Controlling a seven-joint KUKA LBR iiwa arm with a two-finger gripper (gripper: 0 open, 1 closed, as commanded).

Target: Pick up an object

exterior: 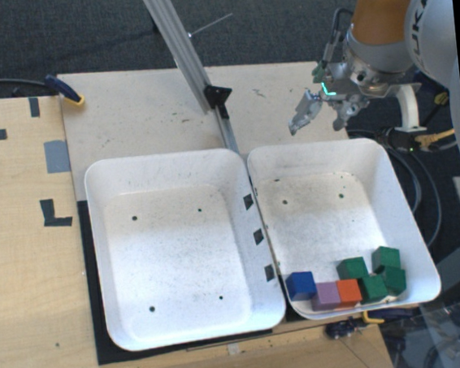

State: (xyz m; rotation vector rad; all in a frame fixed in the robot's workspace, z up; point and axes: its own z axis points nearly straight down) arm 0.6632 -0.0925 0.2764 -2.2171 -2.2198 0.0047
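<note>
- Plainly, the things to pick from are small blocks huddled in the near corner of the right bin (394,194), well away from the gripper (308,114), which hangs beyond that bin's far rim.
- The blue block (301,284) sits at the end of the row nearest the divider; it looks rigid, light and matte, so I judge it will neither crush nor slip much under a firm pinch.
- Its side towards the divider and its far side are free, and the purple block (328,294) touches it on the other side, so the far and near faces seem the safest pair to grasp.
- The orange block (349,291) comes next, wedged between purple and the green blocks (374,274), which crowd together against the bin wall; fingers would find little room there.
- Whether the gripper's fingers are apart or together I cannot tell; nothing is visible between them.
- The left bin (104,233) lies farther from the gripper, across the divider.
- The arm (396,14), with its orange band, reaches in above the bench (140,107).
</note>
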